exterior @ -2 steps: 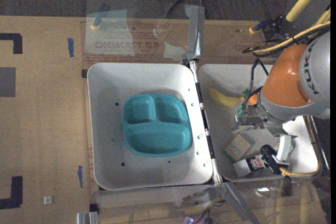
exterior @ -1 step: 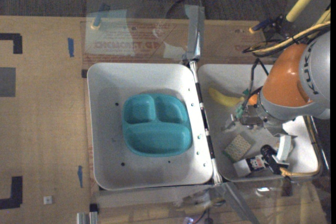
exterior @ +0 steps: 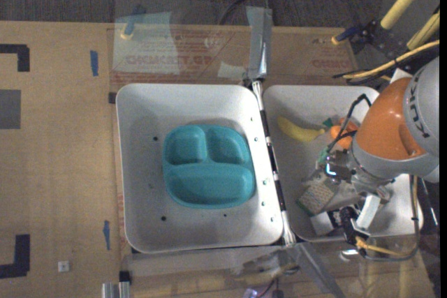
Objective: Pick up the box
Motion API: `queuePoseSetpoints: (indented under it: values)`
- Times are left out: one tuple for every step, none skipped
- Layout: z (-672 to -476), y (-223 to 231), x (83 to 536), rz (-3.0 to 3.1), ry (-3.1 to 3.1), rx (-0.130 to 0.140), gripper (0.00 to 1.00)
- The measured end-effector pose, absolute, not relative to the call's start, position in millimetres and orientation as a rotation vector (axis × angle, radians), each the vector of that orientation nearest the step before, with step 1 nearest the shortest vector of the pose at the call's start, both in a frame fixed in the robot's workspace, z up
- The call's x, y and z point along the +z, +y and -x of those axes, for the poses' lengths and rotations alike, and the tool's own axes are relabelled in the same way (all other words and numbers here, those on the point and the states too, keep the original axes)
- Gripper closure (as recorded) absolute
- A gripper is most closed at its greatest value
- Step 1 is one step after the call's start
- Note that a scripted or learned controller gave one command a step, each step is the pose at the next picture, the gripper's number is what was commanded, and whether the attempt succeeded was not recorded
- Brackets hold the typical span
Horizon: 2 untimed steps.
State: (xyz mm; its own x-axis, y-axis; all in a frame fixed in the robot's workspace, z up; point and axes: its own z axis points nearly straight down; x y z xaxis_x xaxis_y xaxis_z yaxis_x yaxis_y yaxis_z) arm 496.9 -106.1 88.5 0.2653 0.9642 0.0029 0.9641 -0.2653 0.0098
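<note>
Box (exterior: 316,197) in right bin (exterior: 300,105), just beside end effector (exterior: 338,176), grip state cannot be told

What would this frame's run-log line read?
arm: over right bin | box: right bin, front, by wrist, grasp unconfirmed | banana: right bin, rear | left bin: teal divided plate

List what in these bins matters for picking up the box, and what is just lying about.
For the job:
- box, in the right bin
- arm, over that bin

Lying about:
- teal divided plate, in the left bin
- banana, right bin
- small orange thing, partly hidden by the arm
</note>
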Motion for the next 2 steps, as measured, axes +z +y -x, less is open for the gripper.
queuePoseSetpoints:
  values:
    - [-513.5,-90,189,-2.433,1.988,-0.001,0.00]
    - [-483.0,-116,125,-2.393,2.038,-0.001,0.00]
